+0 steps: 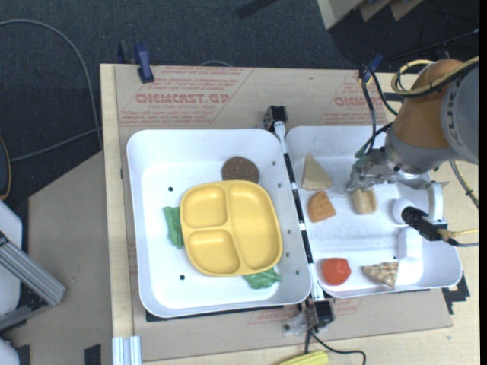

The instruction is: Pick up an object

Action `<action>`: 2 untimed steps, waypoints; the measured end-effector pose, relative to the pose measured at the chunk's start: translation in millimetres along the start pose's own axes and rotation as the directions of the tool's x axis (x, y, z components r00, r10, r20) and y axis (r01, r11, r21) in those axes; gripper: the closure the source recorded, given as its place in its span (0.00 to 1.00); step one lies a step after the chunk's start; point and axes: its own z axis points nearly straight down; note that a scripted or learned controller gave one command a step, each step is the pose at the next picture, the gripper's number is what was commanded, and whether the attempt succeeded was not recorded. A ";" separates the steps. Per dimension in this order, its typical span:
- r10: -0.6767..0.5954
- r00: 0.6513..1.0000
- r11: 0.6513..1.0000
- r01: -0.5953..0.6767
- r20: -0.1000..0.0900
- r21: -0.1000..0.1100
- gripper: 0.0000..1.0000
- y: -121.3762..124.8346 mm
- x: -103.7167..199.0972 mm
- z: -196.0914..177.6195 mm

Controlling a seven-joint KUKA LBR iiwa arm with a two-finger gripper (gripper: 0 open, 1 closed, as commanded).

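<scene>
My gripper (366, 184) hangs over the upper middle of the right bin (426, 276). Directly below its tip lies a small tan bread-like piece (365, 201), touching or nearly touching it. To the left in the same bin sit a pale cheese wedge (315, 173) and an orange-brown chunk (321, 206). A red tomato (334, 271) and a pizza slice (380, 273) lie near the bin's front wall.
The left bin (144, 204) holds a yellow divided plate (230, 227), a brown round patty (240, 169) behind it, and green leaf pieces at the plate's left (173, 226) and front (262, 280). A ridge separates the two bins.
</scene>
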 end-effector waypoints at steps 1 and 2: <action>-0.001 1.000 1.000 0.001 -0.007 0.013 1.00 -24.4 42.6 -96.0; -0.001 1.000 1.000 0.001 -0.008 0.016 1.00 -42.6 108.3 -120.3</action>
